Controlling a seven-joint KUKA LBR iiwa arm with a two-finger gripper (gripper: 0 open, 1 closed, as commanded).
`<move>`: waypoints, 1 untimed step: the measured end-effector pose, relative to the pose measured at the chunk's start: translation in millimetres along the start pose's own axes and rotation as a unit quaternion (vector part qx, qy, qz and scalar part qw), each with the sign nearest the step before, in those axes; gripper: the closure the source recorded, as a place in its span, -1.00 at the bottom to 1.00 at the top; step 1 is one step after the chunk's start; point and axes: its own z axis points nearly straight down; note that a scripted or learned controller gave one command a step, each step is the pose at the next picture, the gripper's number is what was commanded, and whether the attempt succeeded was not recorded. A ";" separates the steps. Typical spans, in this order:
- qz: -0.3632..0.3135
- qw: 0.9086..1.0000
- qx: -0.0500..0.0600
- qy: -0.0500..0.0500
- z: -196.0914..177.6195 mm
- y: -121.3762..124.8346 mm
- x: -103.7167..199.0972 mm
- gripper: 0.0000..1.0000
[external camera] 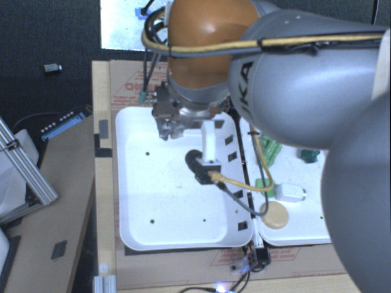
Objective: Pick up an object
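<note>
White right bin (305, 235) holds a round tan disc (276, 216); cannot tell if the end effector (170, 126) is open.

Robotics lab here, my grey arm (305, 78) over white bins (159, 188), cardboard-lined desk (102, 224), aluminium frame rail (24, 170) alongside, black backdrop behind.
</note>
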 end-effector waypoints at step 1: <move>0.009 1.000 -0.002 -0.002 40.8 -2.2 -81.7 1.00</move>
